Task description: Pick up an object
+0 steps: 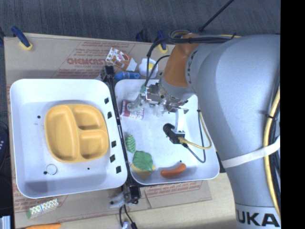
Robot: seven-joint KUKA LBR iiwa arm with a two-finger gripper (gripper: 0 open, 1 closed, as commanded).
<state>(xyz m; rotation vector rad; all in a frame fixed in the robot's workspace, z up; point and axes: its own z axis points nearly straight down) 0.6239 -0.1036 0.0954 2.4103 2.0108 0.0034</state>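
My gripper point(151, 98) hangs low over the far part of the right bin point(205, 163), under the orange wrist band. Just to its left lies a small red and white packet point(130, 109), close to the gripper; I cannot tell if they touch. Nearer the front of the same bin lie a green leafy piece point(129, 141), a green and yellow toy vegetable point(142, 161) and an orange carrot-like stick point(173, 171). The arm's grey body hides the bin's right side.
The left bin point(28, 175) holds a yellow divided tray point(76, 131). A black plug on a yellow cable point(172, 133) hangs over the right bin's middle. Small packets and a blue item point(127, 74) lie on the cardboard behind the bins, and another packet point(43, 208) lies at the front left.
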